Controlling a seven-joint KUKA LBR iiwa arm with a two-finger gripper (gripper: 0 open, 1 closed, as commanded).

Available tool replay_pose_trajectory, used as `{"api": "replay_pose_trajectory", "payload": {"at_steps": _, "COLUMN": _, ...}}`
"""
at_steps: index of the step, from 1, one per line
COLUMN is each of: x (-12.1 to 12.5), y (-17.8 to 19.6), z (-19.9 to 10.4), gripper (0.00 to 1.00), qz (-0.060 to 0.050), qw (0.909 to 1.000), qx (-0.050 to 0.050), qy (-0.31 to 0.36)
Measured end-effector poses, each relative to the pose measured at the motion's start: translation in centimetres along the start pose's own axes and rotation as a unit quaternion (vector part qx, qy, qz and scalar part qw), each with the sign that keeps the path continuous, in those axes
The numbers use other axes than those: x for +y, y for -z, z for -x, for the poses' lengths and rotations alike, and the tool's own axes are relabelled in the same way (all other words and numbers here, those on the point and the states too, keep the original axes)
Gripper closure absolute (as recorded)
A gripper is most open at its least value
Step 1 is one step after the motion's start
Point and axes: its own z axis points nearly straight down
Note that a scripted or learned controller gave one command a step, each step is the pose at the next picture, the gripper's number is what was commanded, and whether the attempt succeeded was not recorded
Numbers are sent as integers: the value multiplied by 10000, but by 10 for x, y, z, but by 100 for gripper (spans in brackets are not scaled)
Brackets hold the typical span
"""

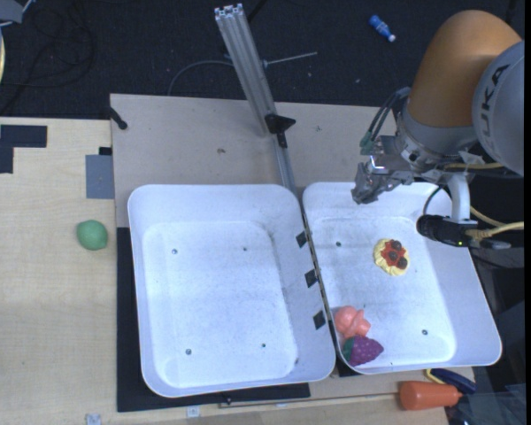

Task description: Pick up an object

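My gripper (370,190) hangs over the back edge of the right bin (442,326), above its far left part. Nothing shows between its fingers. A small yellow round toy with a red top (392,256) lies in the middle of the right bin, in front of and slightly right of the gripper. At the bin's front left corner sit a pink-orange toy (350,320) and a purple grape bunch (364,351), touching each other.
The left bin (159,204) lies beside the right one, joined by black clips. A green ball (92,235) rests on the wooden bench at the left. An orange object (428,395) lies in front of the right bin. A metal rail (252,69) slants behind the bins.
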Motion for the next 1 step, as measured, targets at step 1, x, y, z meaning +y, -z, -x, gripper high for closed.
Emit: {"api": "replay_pose_trajectory", "payload": {"at_steps": 1, "x": 1, "y": 3, "z": -49, "gripper": 100, "qz": 2, "qw": 10000, "qx": 0, "qy": -1}}
